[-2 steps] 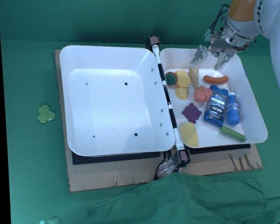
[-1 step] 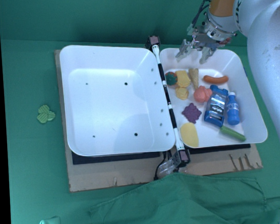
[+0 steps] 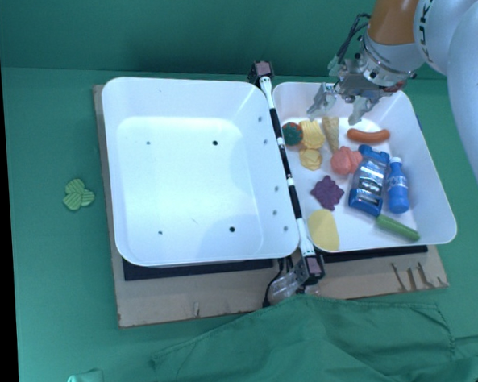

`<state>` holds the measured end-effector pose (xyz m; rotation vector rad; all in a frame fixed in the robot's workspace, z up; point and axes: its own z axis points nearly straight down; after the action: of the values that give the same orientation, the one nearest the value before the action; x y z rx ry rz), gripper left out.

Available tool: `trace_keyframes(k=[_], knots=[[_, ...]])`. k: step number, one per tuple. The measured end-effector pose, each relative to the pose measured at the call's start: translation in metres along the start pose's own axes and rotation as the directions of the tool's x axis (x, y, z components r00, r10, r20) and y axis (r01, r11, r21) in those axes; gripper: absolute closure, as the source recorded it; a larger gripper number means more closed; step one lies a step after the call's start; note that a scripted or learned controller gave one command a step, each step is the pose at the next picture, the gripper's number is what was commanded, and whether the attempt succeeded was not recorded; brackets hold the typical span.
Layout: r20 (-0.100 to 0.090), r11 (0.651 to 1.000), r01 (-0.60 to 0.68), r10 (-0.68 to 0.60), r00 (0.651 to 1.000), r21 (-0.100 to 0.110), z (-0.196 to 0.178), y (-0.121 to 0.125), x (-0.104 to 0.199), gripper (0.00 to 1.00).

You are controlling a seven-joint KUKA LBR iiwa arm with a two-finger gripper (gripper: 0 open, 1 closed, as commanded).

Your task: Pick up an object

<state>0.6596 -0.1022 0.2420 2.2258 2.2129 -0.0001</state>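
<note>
The right bin (image 3: 434, 214) holds several toy items. At its far end lie a green and red piece (image 3: 292, 132), two yellow pieces (image 3: 312, 133) (image 3: 310, 158), a tan cone (image 3: 331, 130) and a red sausage (image 3: 368, 135). Nearer the front are an orange-red lump (image 3: 345, 161), a purple grape bunch (image 3: 327, 192), a blue packet (image 3: 369, 184), a blue bottle (image 3: 397, 186), a green cucumber (image 3: 397, 228) and a yellow slice (image 3: 324, 230). My gripper (image 3: 337, 106) hangs over the bin's far end, above the cone and sausage. It is open, with nothing between its fingers (image 3: 319, 102).
The left bin (image 3: 137, 103) sits beside the right one, with a black and white divider bar (image 3: 284, 167) between them. A green leaf-shaped piece (image 3: 78, 194) lies on the bench at left. Green cloth (image 3: 313, 347) covers the front.
</note>
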Motion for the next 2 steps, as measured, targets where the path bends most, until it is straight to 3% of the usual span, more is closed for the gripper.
trace_keyframes(k=[1, 2], knots=[[0.001, 1.0, 0.003, -0.003, 1.0, -0.01, 0.052, -0.059, -0.004, 0.0], [0.005, 1.0, 0.001, -0.001, 1.0, -0.024, 0.055, -0.092, 0.002, 0.0]])
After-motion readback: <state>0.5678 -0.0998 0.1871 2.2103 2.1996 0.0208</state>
